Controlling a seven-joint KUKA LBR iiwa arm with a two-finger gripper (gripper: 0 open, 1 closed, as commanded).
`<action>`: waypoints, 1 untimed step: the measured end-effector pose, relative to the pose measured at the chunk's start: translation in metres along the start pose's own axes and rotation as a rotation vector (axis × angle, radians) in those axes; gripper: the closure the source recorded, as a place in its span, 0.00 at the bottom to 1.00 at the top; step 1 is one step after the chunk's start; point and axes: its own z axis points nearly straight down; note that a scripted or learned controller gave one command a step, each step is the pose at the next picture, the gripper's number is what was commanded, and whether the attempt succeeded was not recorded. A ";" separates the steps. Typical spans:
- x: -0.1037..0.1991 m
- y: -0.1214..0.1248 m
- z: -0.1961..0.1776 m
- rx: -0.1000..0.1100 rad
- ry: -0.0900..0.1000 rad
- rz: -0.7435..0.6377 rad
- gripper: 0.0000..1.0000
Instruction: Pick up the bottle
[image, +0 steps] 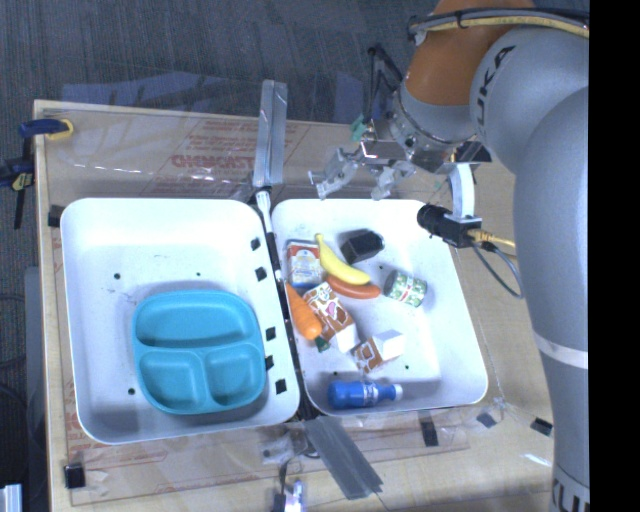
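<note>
The blue bottle (364, 393) lies flat, white cap pointing right; the claw (355, 180) hangs open, holding nothing.

Our little blue bottle (364, 393), flat on its side at the right bin's (462, 330) near edge
</note>
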 end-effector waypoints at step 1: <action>0.044 -0.109 -0.052 -0.003 0.001 0.078 0.00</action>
